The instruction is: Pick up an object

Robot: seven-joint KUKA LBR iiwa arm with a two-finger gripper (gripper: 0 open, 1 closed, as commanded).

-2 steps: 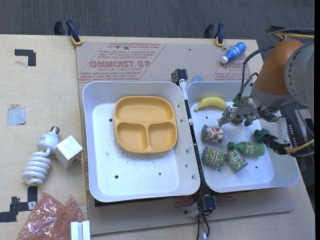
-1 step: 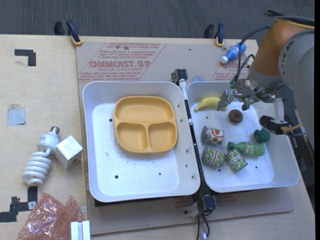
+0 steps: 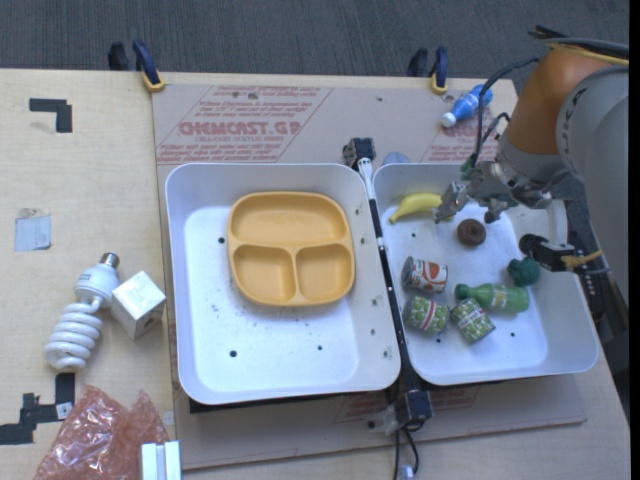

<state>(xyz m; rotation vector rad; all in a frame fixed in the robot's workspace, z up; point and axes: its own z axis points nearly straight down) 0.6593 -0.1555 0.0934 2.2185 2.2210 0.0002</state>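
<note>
On the bench at far left you see a spiral light bulb (image 3: 80,313) beside a small white cube (image 3: 138,301). The left bin (image 3: 200,368) holds a yellow divided tray (image 3: 291,245). In the right bin (image 3: 560,353) you find a banana (image 3: 415,206) at the far left corner, a brown round object (image 3: 471,232) just right of it, three small cans (image 3: 443,300) nearer, and a green bottle (image 3: 495,297). The gripper (image 3: 472,200) hovers over the far side, between banana and brown object; you cannot tell how wide it stands, and nothing shows in its grasp.
</note>
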